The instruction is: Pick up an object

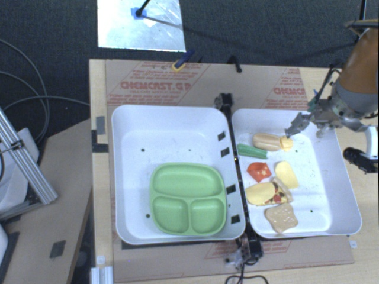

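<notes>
Red lettering is printed on the cardboard sheet (254, 78) lying under the two bins. "CHEMCAST" followed by what looks like "GP" is read at the upper left; a similar red mark is repeated at the upper right, too blurred to be made out

Even, soft overhead light, glare on the foil sheet (141, 15), faint shadows, slightly grainy, low-resolution picture

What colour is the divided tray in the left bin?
Light green, seen in the camera view: the tray.
</notes>
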Robot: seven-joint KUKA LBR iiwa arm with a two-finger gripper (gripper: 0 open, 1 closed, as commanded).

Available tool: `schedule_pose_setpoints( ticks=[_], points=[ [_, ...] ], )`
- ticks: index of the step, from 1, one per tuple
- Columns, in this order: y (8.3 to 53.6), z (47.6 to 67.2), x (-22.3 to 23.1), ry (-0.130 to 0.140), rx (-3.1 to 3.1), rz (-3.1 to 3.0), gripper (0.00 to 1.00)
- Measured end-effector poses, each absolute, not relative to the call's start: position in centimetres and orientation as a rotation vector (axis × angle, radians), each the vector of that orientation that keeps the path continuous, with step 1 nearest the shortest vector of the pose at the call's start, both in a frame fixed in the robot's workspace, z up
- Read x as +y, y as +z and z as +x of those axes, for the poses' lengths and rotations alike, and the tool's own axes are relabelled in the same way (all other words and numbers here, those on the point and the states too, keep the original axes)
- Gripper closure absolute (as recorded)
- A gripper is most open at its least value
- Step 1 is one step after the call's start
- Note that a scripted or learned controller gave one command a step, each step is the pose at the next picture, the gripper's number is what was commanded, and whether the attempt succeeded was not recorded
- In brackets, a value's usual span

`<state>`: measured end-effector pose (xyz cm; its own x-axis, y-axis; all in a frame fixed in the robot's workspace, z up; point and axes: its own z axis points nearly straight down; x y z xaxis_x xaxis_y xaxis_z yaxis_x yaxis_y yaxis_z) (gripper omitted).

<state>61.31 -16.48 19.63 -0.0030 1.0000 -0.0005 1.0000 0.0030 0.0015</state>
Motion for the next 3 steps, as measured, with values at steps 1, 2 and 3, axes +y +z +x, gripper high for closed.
schedule_pose_setpoints(
  ticks=[1, 2, 3],
  points=[
    [7.9, 54.8, -15.0, -0.006, 2.227, 2.228, 0.0],
    [9.5, 55.3, -15.1, 0.005, 2.219, 2.218, 1.0],
    [12.5, 49.8, -21.1, 0.0, 2.215, 2.227, 1.0]
  ],
)
